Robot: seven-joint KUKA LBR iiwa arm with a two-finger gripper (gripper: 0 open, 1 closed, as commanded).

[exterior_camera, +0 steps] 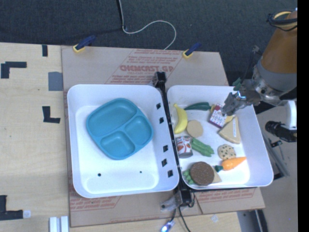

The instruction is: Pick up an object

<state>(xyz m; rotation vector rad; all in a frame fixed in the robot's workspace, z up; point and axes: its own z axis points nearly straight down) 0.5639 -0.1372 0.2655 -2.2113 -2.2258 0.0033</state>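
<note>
The end effector (231,105) hovered above the small red-and-white packet (217,116) in the right white bin (258,149); its opening was unclear, and nothing was lifted yet.

Two shallow white plastic bins, left (79,144) and right (256,144), smooth with a dull sheen, sit on a matt brown printed cardboard sheet (140,66) over a pale wood-look table (29,144). Blue three-compartment plastic tray (119,128) smooth, semi-matt; yellow plastic banana (180,118) and orange plastic carrot (232,163) smooth, slightly glossy; small can (184,146) with a shiny metallic rim and paper-like label. Dark carpet-like floor (58,8) looks rough and matt; grey metal hand (231,103) dull-finished.
</note>
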